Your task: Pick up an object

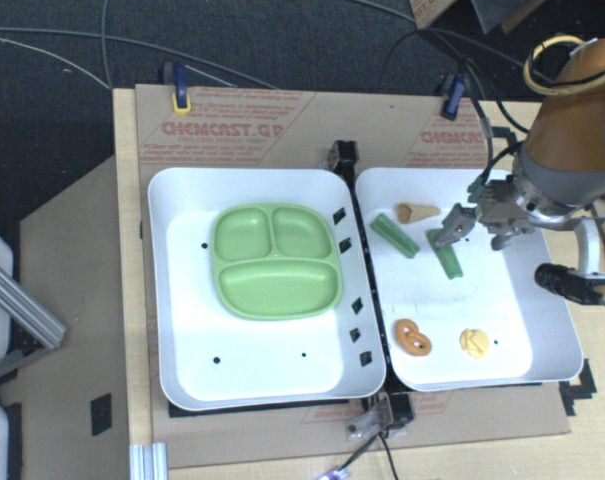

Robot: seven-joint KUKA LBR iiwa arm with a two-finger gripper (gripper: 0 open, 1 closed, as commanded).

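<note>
Gripper [452, 234] overlapping green stick [448, 262]

Red print "CHEMCAST GP" repeats across the board [232, 128] under both bins.

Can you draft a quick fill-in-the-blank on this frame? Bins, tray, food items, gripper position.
1. The green divided plastic plate lies in the ____ white bin.
2. The plate has ____ compartments.
3. The two-finger gripper hangs over the right white bin, just above a short ____ stick-shaped piece.
4. Near that bin's front edge, the brown pretzel-shaped toy lies beside a small ____ lumpy toy.

Missing words: left; three; green; yellow
</note>
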